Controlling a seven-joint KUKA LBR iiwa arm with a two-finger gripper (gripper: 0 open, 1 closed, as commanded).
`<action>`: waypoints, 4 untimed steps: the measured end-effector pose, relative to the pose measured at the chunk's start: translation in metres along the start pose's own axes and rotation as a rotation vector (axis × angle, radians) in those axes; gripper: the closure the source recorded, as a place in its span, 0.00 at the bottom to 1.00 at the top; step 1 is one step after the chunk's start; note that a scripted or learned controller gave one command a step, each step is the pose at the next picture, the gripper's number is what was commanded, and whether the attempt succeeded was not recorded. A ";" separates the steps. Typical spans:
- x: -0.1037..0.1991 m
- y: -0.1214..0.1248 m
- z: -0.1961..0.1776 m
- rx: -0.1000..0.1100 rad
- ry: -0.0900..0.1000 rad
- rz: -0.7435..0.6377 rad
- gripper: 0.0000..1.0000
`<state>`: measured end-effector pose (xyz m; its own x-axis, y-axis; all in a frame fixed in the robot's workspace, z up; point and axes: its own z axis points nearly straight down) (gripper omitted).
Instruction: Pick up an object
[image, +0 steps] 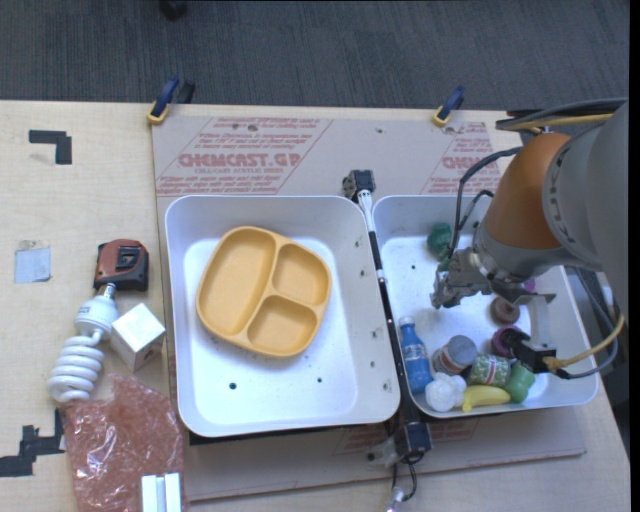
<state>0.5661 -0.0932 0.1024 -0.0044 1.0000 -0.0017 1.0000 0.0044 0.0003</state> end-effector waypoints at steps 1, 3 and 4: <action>0.000 0.000 0.000 0.000 0.000 0.000 0.00; -0.004 0.000 0.010 0.001 0.001 0.005 0.00; -0.005 0.001 0.000 -0.001 0.001 0.004 1.00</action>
